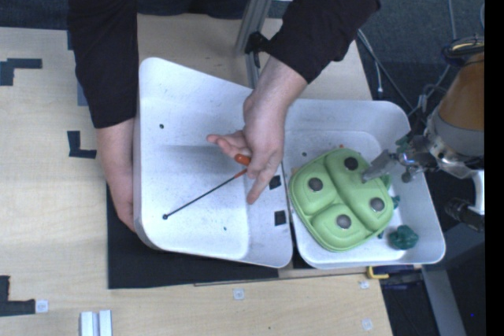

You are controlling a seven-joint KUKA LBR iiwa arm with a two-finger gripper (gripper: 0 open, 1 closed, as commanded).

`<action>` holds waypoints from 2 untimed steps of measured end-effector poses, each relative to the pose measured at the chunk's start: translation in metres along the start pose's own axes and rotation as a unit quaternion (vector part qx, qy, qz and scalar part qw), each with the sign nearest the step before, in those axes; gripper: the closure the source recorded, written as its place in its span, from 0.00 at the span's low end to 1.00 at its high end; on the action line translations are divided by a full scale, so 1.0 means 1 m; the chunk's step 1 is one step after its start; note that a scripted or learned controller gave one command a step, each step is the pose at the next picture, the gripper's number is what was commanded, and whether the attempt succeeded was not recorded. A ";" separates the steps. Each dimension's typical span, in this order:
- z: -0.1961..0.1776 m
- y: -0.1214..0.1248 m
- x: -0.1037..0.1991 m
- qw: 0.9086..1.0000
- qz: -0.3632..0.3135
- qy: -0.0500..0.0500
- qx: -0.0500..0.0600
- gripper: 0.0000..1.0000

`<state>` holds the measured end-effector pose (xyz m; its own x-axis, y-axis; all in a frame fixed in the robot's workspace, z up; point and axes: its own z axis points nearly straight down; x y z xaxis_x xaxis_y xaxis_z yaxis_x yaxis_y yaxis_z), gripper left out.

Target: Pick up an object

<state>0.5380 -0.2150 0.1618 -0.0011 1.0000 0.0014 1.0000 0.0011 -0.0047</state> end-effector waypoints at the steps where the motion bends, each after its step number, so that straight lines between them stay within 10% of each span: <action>1: 0.038 -0.001 0.003 1.000 0.000 -0.001 -0.005 0.00; 2: 0.025 0.001 0.003 1.000 -0.001 -0.002 -0.008 1.00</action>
<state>0.5385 -0.2121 0.1368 -0.0024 1.0000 -0.0022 0.9999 0.0024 0.0109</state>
